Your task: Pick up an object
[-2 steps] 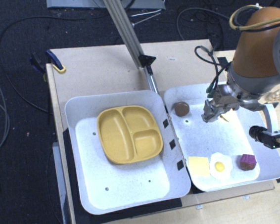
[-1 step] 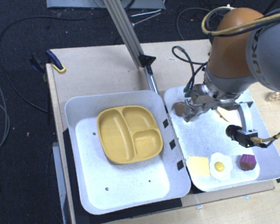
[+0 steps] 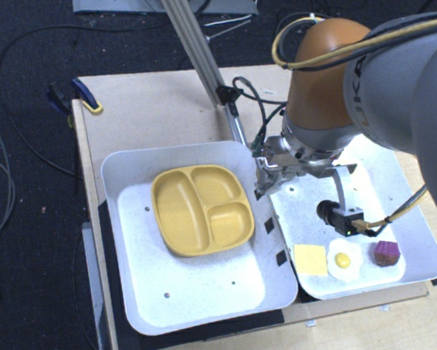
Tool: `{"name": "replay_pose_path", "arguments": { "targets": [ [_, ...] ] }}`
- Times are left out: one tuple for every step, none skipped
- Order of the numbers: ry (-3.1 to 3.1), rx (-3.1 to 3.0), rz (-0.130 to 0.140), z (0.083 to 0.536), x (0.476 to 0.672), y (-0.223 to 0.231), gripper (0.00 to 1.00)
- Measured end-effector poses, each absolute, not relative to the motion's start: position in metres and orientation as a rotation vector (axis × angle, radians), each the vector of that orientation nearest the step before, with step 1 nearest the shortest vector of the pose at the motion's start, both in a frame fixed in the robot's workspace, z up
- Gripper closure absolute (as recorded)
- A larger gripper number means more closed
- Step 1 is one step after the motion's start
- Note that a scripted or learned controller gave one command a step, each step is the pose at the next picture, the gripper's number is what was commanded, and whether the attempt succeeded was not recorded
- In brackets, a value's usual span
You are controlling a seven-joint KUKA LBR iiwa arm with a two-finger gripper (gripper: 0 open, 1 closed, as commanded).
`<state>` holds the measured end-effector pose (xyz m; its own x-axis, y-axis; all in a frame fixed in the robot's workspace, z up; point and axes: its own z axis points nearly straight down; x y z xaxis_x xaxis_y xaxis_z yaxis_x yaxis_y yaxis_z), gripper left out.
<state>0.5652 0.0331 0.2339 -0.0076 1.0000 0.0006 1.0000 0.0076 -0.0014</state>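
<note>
Three small objects lie along the front of the right bin [image 3: 406, 189]: a flat yellow cheese slice [image 3: 310, 259], a fried egg [image 3: 344, 261] and a purple lump [image 3: 386, 254]. My gripper [image 3: 268, 176] hangs under the orange wrist band, low over the right bin's left edge, close to the wall between the two bins. It is well behind the cheese slice and apart from all three objects. Nothing shows in its grasp.
A yellow divided plate [image 3: 203, 208] sits in the left bin [image 3: 137, 288]. A metal pole [image 3: 199, 48] slants up behind the bins. A black cable fitting [image 3: 336, 215] hangs over the middle of the right bin. The arm's grey body covers the right bin's back.
</note>
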Motion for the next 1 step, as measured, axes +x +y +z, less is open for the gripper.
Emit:
{"name": "replay_pose_path", "arguments": {
  "targets": [
    [-2.231, -2.213, -0.002, 0.2231, 0.5838, 0.0877, 1.00]
  ]
}}
